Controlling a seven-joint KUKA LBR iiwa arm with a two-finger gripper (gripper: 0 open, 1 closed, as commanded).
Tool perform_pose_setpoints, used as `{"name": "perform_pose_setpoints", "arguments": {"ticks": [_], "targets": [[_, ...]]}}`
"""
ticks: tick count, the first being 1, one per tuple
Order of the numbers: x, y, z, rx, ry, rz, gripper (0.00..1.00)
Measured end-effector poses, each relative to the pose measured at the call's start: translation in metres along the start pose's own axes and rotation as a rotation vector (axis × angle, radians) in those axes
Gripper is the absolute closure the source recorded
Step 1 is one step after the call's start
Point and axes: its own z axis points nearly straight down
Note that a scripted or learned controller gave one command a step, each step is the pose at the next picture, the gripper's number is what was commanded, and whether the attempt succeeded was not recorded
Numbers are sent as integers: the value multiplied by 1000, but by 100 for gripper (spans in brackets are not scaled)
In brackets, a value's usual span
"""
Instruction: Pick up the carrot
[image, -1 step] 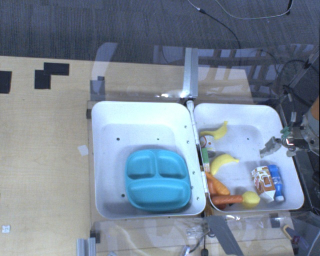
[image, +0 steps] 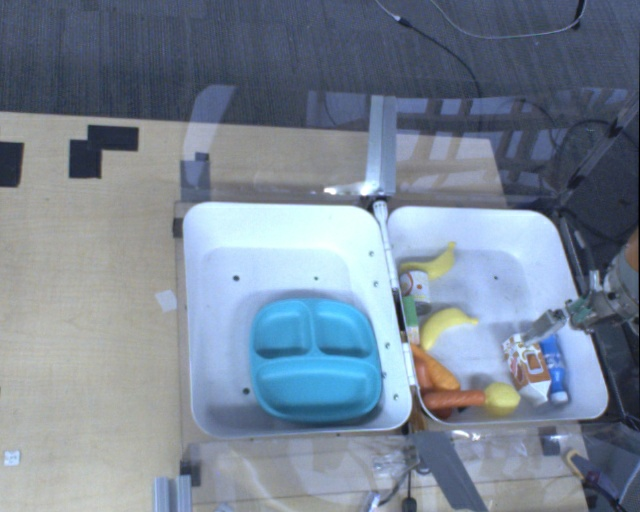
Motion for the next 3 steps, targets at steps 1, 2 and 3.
{"name": "perform_pose_setpoints", "arguments": {"ticks": [1, 2, 3], "targets": [[55, 84, -73, -1, 1, 76, 0], [28, 162, -84, 1, 0, 183, 0], [64, 108, 1, 4, 2, 233, 0]]}}
